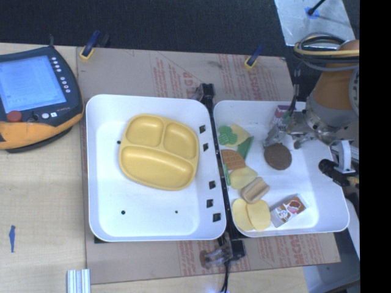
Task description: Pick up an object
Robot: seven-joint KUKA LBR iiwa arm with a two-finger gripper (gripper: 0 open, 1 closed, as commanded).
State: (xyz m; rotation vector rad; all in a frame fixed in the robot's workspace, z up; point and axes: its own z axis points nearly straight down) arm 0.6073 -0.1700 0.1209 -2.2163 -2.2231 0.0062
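While end effector (282,134) hovers, hotdog (255,190) lies diagonal

Overhead, slanted view of the work area. A light wood-grain desk (43,224) carries a sheet of brown cardboard (177,78) with faint red printing, held at its far edge by two clamps with yellow and blue handles (90,44) (253,57). Beyond the desk lies dark, finely textured floor (171,11), on which a pale sheet (302,17) is marked with blue tape (314,12). A handheld control pendant (33,96) with a lit blue screen and orange casing rests at the desk's left. Lighting is even and diffuse, casting soft shadows.
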